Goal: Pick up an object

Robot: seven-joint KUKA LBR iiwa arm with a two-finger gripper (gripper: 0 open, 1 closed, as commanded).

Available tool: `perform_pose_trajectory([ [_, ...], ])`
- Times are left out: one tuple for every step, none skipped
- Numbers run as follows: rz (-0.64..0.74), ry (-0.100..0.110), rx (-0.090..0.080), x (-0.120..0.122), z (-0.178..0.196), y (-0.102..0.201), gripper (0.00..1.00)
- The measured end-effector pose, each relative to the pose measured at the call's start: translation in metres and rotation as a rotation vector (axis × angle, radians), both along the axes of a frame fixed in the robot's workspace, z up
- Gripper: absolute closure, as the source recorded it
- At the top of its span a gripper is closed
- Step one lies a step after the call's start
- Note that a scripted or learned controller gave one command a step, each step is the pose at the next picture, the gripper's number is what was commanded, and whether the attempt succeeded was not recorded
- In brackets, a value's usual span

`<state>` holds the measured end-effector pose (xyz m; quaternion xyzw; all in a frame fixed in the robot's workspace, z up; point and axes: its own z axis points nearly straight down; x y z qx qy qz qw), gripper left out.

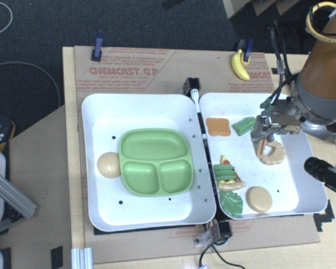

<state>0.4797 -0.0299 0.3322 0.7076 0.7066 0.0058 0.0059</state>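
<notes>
A pale ring-shaped toy (pixel 272 153) lies in the right bin (pixel 302 200), near its far right side. The claw (pixel 261 142) hangs right over the ring's left edge, and I cannot tell how it is set. A green piece (pixel 245 125) and an orange square (pixel 218 126) lie just left of the claw. Nearer the front edge sit a round tan piece (pixel 259 199), a green leaf shape (pixel 232 202) and a small pile of play food (pixel 227 174). The left bin (pixel 95 150) holds a green divided plate (pixel 155 161) with a tan ball (pixel 108 165) touching its left side. A banana (pixel 240 66) rests on the counter (pixel 157 66) behind the right bin.
</notes>
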Motion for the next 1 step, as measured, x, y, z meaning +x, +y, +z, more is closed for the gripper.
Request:
perform_pose_trajectory([
  [0.012,0.005,0.003,0.0005,0.0734,0.0795,1.0],
])
